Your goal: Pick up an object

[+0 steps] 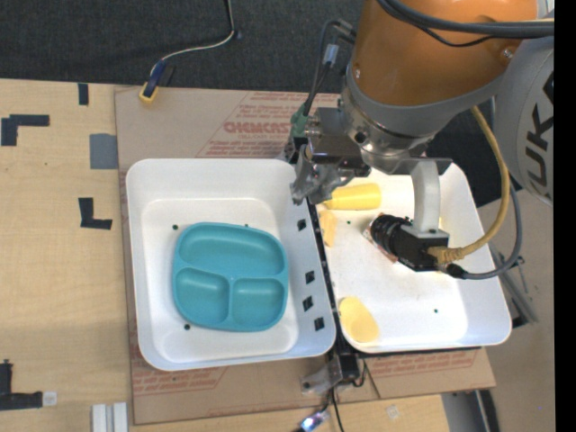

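Note:
My gripper (312, 185) hangs low over the far left corner of the right bin (450, 331), close to the wall between the two bins. A yellow block (358, 196) lies right beside it on its right, touching or nearly touching it. A pale yellow piece (328, 230) lies just below the gripper along the divider. Another yellow rounded object (358, 320) rests near the front left of the right bin. The arm's grey wrist and orange band (432, 34) cover the bin's far side.
A teal divided plate (230, 275) sits in the middle of the left bin (148, 205). A black cylindrical part with a yellow cable (405, 241) hangs from the arm over the right bin's middle. Cardboard underlies both bins.

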### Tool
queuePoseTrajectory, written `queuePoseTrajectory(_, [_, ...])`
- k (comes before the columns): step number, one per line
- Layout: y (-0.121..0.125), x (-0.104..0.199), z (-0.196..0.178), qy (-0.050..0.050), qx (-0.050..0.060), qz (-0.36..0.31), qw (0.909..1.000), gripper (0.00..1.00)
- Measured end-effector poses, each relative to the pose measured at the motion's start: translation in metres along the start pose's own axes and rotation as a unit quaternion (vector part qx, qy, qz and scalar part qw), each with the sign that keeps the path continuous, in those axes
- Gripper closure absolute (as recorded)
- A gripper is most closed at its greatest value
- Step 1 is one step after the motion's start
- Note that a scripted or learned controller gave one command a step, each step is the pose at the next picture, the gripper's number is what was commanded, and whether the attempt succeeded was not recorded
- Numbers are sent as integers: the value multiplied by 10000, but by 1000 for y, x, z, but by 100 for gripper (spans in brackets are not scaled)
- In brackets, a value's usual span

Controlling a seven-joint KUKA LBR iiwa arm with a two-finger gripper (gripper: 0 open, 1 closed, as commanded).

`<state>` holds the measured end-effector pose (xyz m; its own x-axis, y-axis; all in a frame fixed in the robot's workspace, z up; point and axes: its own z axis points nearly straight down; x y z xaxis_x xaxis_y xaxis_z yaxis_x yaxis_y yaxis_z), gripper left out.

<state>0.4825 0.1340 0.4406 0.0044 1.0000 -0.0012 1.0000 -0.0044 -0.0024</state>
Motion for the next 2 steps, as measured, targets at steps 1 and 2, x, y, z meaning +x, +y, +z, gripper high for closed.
queuePoseTrajectory(1, [1,-2,-85,14,-42,-37,10000,100])
queuePoseTrajectory(2, [1,-53,-94,5,-12,-29,10000,100])
